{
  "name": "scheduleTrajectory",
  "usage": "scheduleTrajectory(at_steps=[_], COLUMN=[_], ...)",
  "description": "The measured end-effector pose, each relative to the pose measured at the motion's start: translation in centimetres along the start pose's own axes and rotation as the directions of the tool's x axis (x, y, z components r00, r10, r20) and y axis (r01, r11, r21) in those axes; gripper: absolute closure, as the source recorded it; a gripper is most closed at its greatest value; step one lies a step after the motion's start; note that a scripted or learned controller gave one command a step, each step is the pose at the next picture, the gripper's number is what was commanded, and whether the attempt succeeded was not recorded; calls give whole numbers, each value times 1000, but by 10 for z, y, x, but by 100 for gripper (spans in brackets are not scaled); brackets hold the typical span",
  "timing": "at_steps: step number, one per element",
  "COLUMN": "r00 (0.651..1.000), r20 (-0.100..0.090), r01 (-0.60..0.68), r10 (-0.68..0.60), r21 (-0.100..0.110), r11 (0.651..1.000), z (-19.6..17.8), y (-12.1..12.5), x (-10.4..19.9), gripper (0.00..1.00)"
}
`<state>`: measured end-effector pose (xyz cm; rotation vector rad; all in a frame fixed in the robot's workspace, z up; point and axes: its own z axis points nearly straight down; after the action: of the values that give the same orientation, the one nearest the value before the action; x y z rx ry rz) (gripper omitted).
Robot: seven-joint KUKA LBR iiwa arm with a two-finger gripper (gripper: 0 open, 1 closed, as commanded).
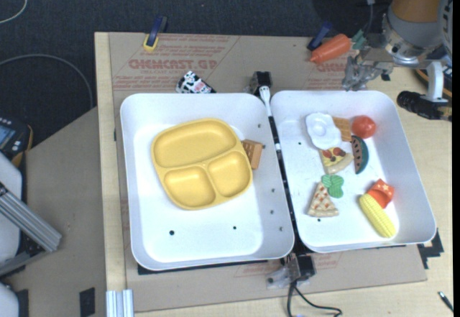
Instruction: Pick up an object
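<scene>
1. Your gripper [357,77] hangs at the top right, just above the far rim of the right bin [413,164]. Its fingers are small and dark against the bench, so you cannot tell whether they stand wide or narrow; nothing shows between them.
2. Just left of the gripper you see an orange carrot toy [330,48] lying on the bench outside the bins.
3. Below the gripper, inside the right bin, you find the pickable toys: a fried egg [321,129], a tomato [364,126], a pizza slice [323,201], a corn cob [379,214] and a red piece [382,190] touching the cob's top.
4. The left bin [144,229] holds a yellow divided plate [201,162], with a small brown piece [253,153] just beside its right edge.
5. A black-and-white toy [192,83] lies on the bench beyond the left bin.
</scene>
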<state>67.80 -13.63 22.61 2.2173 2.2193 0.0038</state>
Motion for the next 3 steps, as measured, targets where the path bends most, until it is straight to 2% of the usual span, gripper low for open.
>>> scheduleTrajectory(at_steps=[1, 2, 3], r00=[1000, 1000, 1000], r20=[-3, -4, -4], r01=[4, 5, 5], r10=[-4, -5, -5], r21=[6, 7, 8], r11=[1000, 1000, 1000], z=[-10, 2, -1], y=[-12, -17, -39], x=[52, 112, 167], gripper=[100, 100, 100])
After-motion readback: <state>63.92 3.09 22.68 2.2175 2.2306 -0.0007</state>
